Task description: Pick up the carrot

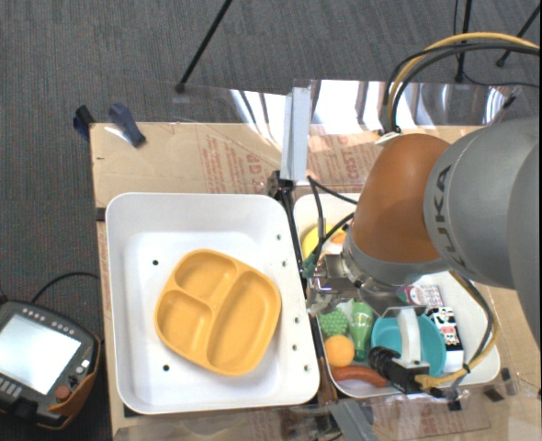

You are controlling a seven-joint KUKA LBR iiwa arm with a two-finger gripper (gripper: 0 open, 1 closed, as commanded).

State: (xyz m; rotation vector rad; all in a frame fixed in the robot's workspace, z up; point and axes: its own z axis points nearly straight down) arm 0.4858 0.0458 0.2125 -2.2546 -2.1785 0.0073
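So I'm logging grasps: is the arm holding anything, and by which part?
Cannot be told: the arm's wrist covers the grasping end above the right bin.

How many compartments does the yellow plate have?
3. The plate lies in the left bin: one small compartment at its upper left, one along its lower left, one large on its right. None look hidden.

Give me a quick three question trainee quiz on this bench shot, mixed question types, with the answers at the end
1. True or false: the yellow three-compartment plastic plate lies in the left white bin.
2. Which lies nearest the right bin's front edge? A) the orange-red carrot B) the small orange ball C) the green bumpy toy
3. Fill in: the grey arm with the orange band hangs over the ____ bin.

Key: 1 true; 2 A; 3 right.
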